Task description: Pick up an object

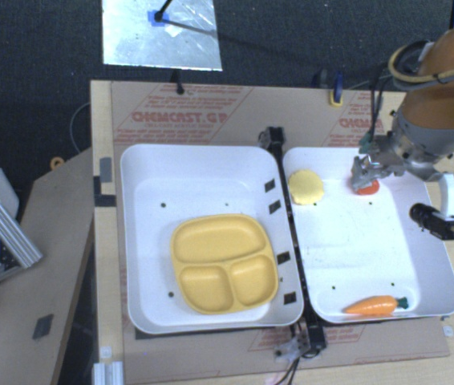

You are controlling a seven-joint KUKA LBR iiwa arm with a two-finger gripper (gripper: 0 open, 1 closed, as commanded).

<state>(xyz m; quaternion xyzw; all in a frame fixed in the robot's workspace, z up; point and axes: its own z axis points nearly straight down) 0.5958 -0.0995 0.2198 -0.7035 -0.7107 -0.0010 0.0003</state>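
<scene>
Here the bench [211,107] carries two bins; the arm [443,95] comes in at three o'clock. In the right bin [371,239] the jaws [365,173] sit low at its twelve o'clock, right over a small red object [366,187] — whether they are parted or gripping it I cannot tell. Judged best: centre on it, close fully, lift straight. The left bin [151,183] holds a yellow tray [223,261]. A carrot [371,305] lies at six o'clock and a yellow disc [306,186] at ten — both apart, not blocking. The bin's far wall is close.
</scene>
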